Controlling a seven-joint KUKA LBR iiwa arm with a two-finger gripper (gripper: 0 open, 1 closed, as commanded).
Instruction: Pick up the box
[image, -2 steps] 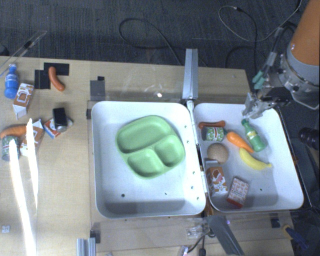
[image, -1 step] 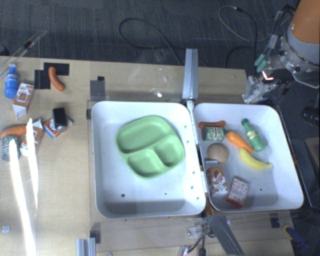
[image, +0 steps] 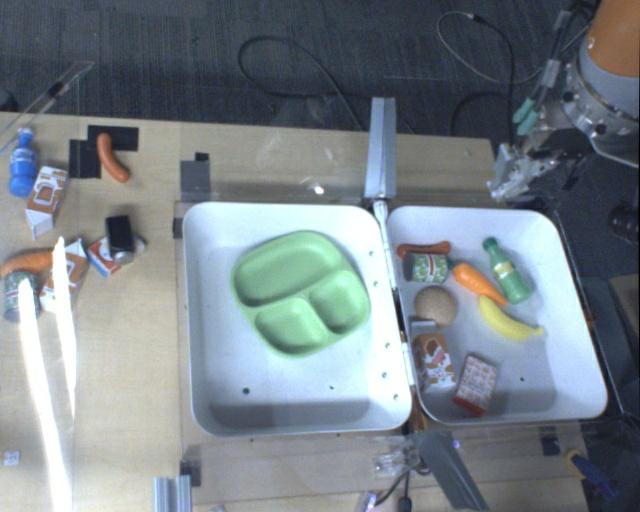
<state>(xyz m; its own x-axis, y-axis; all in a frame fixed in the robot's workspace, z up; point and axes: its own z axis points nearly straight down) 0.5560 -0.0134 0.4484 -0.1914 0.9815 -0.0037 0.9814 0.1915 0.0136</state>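
Below, the red box (image: 476, 384) lies flat in the right bin (image: 578, 290), near its front edge, long axis running front to back, slightly tilted. Gripper (image: 508, 180) hovers beyond the bin's far-left corner; its opening cannot be judged. Wooden bench (image: 120, 400) surrounds.

A: The grey arm with the orange band (image: 612, 55) is cut off by the top and right edges, and the end effector (image: 512, 172) is a pale blur over the worktop; its fingers can't be made out.

B: The print on the small red rectangular box (image: 476, 383) and the brown-and-white carton (image: 434, 361) is too small to read.

A: At the left edge, the orange carrot-shaped toy (image: 22, 264) is partly cut off.
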